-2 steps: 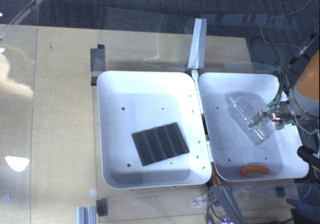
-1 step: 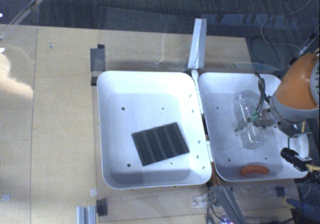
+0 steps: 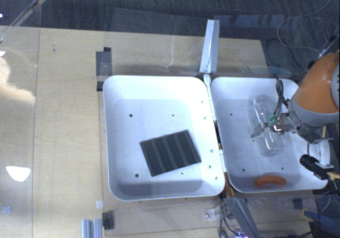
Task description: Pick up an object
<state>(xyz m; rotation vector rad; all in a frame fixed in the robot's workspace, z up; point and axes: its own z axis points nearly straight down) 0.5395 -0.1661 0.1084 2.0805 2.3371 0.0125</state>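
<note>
Camera view looks down on a pale wooden desk (image 3: 58, 125) carrying two shallow white bins side by side. At about nine o'clock from the frame's centre sits the left bin (image 3: 119, 93), and on its floor a dark ribbed rectangular pad (image 3: 170, 152) lies flat, turned at a slant, toward the bin's six o'clock side. At three o'clock is the right bin (image 3: 234, 99). The arm, with its orange band (image 3: 319, 88), comes in from three o'clock, and its end effector (image 3: 271, 125) hangs over the middle of the right bin. A clear plastic object (image 3: 264, 120), hard to make out against the white floor, lies right at the end effector; whether they touch cannot be told, nor how far the end effector is open or whether it has hold of anything. Near the right bin's six o'clock wall lies a small orange object (image 3: 271, 181), apart from the end effector.
</note>
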